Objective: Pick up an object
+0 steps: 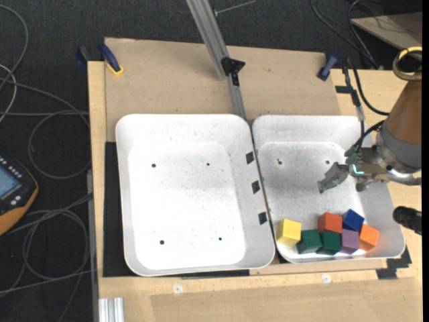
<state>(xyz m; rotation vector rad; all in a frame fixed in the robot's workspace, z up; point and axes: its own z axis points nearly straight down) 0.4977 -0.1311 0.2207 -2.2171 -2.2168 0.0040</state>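
Note:
Several coloured blocks lie along the front edge of the right bin (301, 129): a yellow block (289, 231), a green block (310, 240), another green block (330, 242), a red-orange block (330, 221), a blue block (352, 219), a purple block (350, 239) and an orange block (369, 235). My gripper (332, 177) hangs over the right bin's middle right, above and behind the blocks. Its fingers stand apart with nothing between them.
The left bin (181, 129) sits beside the right one, with black clips (255, 186) along the shared rim. A slanted metal pole (211, 29) rises from the bench behind the bins. Cables trail on the floor at left.

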